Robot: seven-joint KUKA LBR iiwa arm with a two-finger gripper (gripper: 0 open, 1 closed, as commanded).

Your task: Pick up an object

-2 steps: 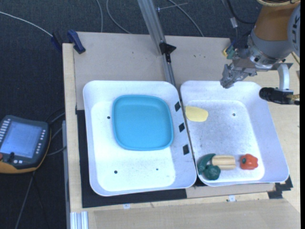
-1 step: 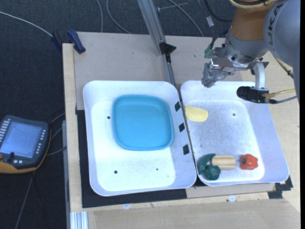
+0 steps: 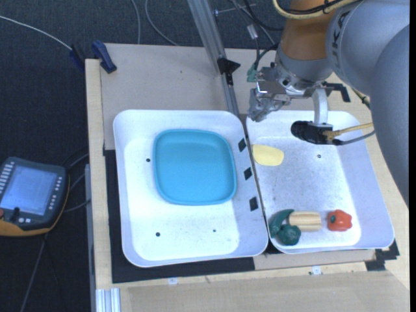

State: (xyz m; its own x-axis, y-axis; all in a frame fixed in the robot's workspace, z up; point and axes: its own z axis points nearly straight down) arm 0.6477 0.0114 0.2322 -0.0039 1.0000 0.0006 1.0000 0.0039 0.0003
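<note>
1 grey arm (image 3: 374, 51) enters from the view's upper right, with its orange band (image 3: 312, 18) just above the wrist (image 3: 289, 77). The gripper (image 3: 259, 109) hangs below the wrist, pointing down and slightly left.

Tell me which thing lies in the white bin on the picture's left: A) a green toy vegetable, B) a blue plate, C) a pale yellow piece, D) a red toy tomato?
B: the blue plate lies flat in the middle of the left bin.
</note>
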